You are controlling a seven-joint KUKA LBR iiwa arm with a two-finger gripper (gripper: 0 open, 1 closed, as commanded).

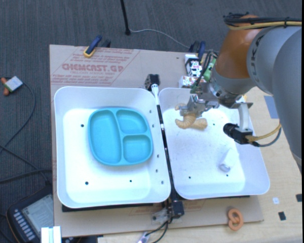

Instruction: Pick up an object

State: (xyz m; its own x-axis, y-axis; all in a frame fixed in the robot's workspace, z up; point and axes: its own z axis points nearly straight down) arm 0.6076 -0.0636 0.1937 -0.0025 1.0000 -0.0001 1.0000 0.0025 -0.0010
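Reading "CHEMCAST.GP", board; hand, grip unclear, above tan object.

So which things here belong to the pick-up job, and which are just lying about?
Part of the job:
- hand, low in the right bin
- tan object just beneath it
- small grey object in the same bin

Lying about:
- blue divided plate in the left bin
- orange ring on the board

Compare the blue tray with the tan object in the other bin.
The blue tray is far larger than the tan object. The tray is smooth with three compartments; the tan object is lumpy and irregular. The tray lies alone in its bin; the gripper is right over the tan object. Each lies in a white bin.
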